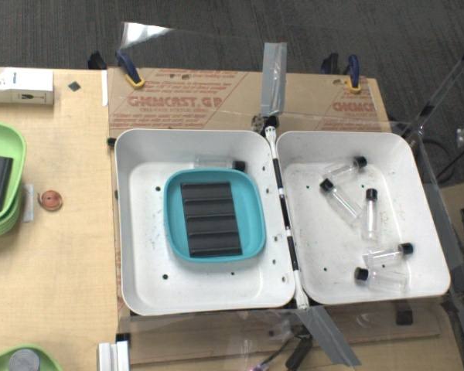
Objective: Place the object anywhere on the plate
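Observation:
A teal square plate [214,215] sits in the left white bin [139,230], with a black ridged insert [210,219] covering its middle. Just behind the plate's far edge lies a clear vial [216,163] with a black cap, resting on the bin floor. The right white bin [317,277] holds several more clear vials with black caps: one [344,171] near the back, one [339,198] slanted beside it, one [370,213] upright in the picture, and two [388,253] close to the front right corner.
A cardboard sheet [216,99] clamped with blue-and-orange clips lies behind the bins. On the wooden bench to the left are stacked green trays [8,207], a small copper disc [50,200] and a white box [19,88].

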Available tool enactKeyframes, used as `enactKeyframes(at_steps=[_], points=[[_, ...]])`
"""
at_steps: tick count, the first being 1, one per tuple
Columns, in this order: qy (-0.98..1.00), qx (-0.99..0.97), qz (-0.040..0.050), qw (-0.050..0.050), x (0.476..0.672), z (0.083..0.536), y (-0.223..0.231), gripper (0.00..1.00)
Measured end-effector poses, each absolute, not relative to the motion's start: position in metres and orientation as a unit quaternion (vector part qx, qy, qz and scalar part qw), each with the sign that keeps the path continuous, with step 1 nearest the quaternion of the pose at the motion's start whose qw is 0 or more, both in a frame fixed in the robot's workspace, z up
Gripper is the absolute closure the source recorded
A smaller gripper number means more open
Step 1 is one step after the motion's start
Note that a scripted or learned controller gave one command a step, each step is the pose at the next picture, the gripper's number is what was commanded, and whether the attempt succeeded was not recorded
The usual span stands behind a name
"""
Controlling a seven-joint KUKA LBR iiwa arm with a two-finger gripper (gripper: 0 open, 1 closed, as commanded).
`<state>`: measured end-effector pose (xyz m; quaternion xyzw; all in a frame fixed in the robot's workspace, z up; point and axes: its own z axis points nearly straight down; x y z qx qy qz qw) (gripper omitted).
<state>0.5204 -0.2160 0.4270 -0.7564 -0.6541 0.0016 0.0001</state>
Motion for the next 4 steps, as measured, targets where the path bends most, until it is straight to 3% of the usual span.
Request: enactKeyframes(at_steps=[4], points=[[-0.654,-0.756,0.0016,0.0,0.5204,0.427,-0.216,0.0]])
